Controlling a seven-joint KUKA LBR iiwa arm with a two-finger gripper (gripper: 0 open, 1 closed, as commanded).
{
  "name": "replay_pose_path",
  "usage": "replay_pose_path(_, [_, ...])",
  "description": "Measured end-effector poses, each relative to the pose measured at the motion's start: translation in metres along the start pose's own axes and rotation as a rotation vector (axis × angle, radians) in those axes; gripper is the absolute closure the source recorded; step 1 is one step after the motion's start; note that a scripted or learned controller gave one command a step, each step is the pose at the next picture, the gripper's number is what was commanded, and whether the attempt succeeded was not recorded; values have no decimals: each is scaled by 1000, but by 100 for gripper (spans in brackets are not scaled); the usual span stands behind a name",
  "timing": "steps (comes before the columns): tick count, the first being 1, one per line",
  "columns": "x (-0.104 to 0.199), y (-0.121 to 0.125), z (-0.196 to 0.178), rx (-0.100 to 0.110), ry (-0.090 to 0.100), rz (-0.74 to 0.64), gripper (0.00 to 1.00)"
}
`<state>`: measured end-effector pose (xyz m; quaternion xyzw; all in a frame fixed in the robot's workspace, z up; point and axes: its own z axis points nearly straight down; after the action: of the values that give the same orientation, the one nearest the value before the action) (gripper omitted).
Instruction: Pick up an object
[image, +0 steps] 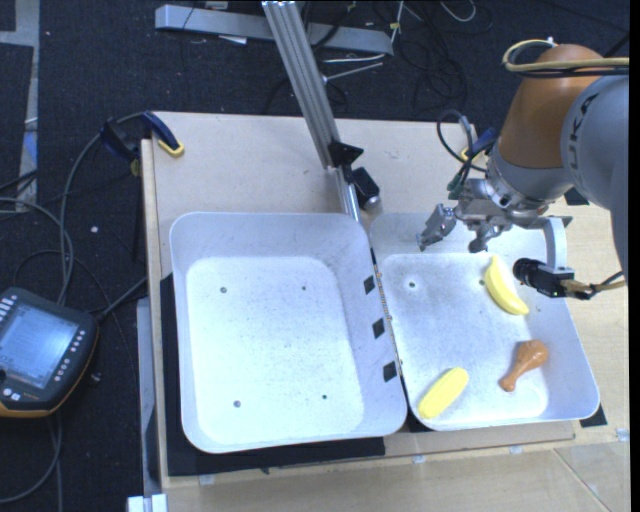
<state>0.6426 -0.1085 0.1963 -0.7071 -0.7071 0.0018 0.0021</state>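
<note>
The gripper (458, 230) hangs over the right bin's (420, 300) upper rim, fingers apart and holding nothing, with bare floor below it. In that bin a banana (503, 287) lies at upper right, a chicken drumstick (524, 364) lower right, a yellow corn cob (442, 392) near the bottom edge. The left bin (260, 330) spans the frame's middle.

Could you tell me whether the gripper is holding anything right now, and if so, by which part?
Nothing is held. The gripper hangs open above the right bin's far edge, apart from the banana.
</note>
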Motion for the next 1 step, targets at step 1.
replay_pose_path(1, [0,-4,63,0,0,0,0])
